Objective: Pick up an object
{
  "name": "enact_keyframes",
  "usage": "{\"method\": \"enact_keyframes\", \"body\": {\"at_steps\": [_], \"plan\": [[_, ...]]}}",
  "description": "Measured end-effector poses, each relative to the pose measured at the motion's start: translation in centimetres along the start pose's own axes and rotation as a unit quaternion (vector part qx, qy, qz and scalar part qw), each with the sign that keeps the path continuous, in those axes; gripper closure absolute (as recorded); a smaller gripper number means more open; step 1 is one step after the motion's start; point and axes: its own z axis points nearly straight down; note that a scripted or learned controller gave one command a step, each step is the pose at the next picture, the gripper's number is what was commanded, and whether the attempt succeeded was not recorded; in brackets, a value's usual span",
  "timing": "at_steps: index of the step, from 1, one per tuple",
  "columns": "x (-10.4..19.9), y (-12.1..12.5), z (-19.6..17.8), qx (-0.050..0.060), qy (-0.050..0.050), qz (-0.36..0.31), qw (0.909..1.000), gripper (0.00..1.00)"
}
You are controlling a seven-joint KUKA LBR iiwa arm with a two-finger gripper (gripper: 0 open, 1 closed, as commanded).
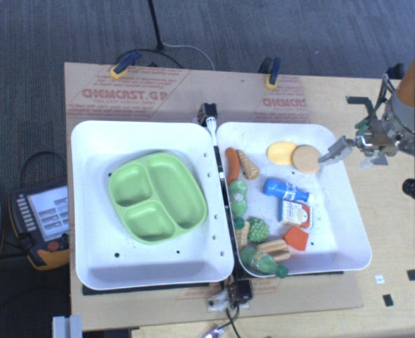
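Note:
The right bin (pixel 348 210) holds several toy foods. Among them are a yellow disc (pixel 281 152), a tan round cookie (pixel 307 159), a blue bottle (pixel 285 189), a white and red carton (pixel 297 213), an orange block (pixel 298 239), an orange carrot (pixel 232 165) and a brown cone (pixel 248 164). Green pieces (pixel 238 197) lie along the bin's left wall. My gripper (pixel 352 158) hangs over the bin's upper right rim, just right of the cookie. It is open and nothing sits between its fingers (pixel 332 153).
The left bin (pixel 88 160) carries a green divided plate (pixel 158 196). Two clamps (pixel 271 72) hold the brown board at its far edge. A black connector (pixel 207 113) sits between the bins at the back. Bare bench lies to the right of the bins.

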Motion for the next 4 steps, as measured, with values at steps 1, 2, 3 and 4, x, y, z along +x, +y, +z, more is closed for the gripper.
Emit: {"method": "enact_keyframes", "body": {"at_steps": [1,2,3,4], "plan": [[6.8,2.7,15.1,0.001,0.0,0.132,0.9912,0.0],[10.9,-5.1,16.4,-0.006,-0.001,0.168,0.9858,0.0],[7.1,-7.3,16.4,-0.007,-0.001,0.03,0.9995,0.0],[6.8,-7.2,15.2,-0.01,-0.004,0.032,0.9994,1.0]]}}
